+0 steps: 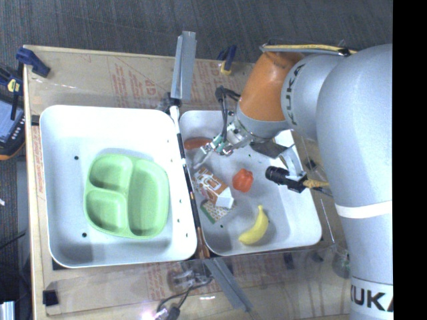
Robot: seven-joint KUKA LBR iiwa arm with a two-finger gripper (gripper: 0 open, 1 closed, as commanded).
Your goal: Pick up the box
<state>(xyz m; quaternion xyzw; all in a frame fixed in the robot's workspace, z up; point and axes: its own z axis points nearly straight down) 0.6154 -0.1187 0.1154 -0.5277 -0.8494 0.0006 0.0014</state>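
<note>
Nearest the camera in the right bin (303,235) lies a banana (255,227). Just beyond it, against the wall shared with the left bin (60,179), sits the box (212,191), a small printed carton, with a red pepper-like toy (243,179) close beside it. Farther back hangs the pincer (215,147), above and apart from the box; whether its tips are apart I cannot tell. The green divided tray (127,195) occupies the left bin. A descent may strike the wall or nudge the red toy, since the box is crowded.
</note>
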